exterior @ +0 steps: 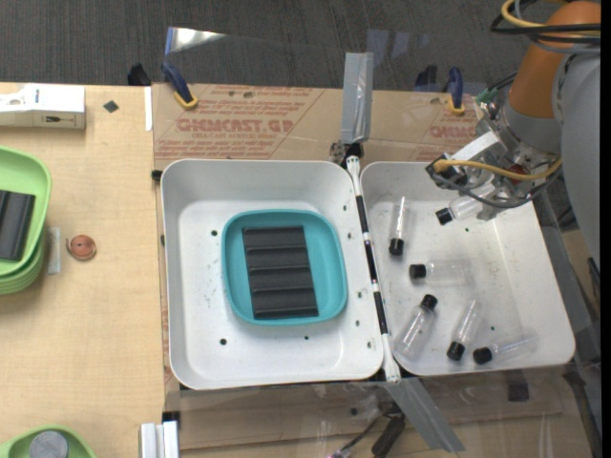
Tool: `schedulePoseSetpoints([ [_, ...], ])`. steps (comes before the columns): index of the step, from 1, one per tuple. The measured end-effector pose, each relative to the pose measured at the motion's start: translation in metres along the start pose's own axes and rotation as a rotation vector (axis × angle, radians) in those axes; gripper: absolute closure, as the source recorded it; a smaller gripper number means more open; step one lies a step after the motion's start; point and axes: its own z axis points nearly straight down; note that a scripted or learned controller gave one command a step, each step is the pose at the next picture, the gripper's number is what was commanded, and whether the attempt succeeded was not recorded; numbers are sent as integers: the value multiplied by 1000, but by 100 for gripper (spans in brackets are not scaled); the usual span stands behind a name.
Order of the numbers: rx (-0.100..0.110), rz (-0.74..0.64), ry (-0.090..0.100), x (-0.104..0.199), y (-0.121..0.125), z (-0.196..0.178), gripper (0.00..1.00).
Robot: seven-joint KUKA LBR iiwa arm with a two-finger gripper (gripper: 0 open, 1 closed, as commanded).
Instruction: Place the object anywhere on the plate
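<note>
Around tool (465, 205): scattered vials (421, 315).

The bench (95, 351) bears two white bins (191, 351) and cardboard (248, 122).

Teal plate (329, 265) with dark ribbed insert (279, 272), white bins (191, 284), clear black-capped vials (396, 225), brown cardboard (248, 122) with red print
</note>
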Motion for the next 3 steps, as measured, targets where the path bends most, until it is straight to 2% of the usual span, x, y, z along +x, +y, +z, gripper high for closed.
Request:
schedulePoseSetpoints([
  [1,0,0,0,0,0,0,0],
  [2,0,58,0,-32,49,-47,0],
  [3,0,95,-1,-45,79,-144,0],
])
